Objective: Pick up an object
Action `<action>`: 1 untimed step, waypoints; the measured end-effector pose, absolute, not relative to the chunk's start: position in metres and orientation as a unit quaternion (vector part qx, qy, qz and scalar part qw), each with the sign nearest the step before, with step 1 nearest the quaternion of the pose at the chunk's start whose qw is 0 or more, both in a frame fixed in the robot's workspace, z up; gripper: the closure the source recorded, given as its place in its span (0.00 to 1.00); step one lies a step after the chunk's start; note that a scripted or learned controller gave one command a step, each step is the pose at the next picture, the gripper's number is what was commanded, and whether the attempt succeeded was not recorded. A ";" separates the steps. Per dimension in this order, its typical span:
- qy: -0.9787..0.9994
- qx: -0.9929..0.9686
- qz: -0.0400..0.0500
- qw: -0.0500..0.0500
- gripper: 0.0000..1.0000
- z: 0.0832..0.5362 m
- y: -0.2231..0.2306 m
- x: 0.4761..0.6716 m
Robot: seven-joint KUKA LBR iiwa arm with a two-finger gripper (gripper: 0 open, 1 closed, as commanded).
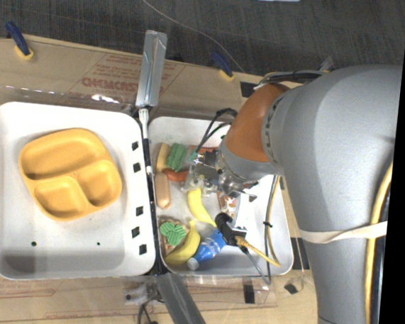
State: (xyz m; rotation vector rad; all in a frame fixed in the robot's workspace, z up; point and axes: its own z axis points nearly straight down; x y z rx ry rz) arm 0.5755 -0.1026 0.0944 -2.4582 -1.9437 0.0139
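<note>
The right bin [278, 242] holds several small things. A yellow banana [199, 206] lies in its middle, a second banana [185, 249] curves along the near edge. A green block [179, 157] sits at the far left, with a tan sausage [163, 189] just below it. A green-and-tan cookie-like piece [173, 232] and a blue bottle [210, 248] lie near the front. My gripper [210, 175] hangs low over the bin's middle, just above the upper banana, beside an orange-red item [176, 176]. The wrist hides its fingers.
The left bin [2, 245] carries a yellow divided tray [70, 171]. A metal bar [151, 67] runs up from between the two bins. The arm's big grey body [337, 171] covers the right side of the bench. Cables [261, 252] trail across the right bin.
</note>
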 end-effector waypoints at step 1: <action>-0.628 -0.779 -0.001 0.001 1.00 0.192 -0.029 0.621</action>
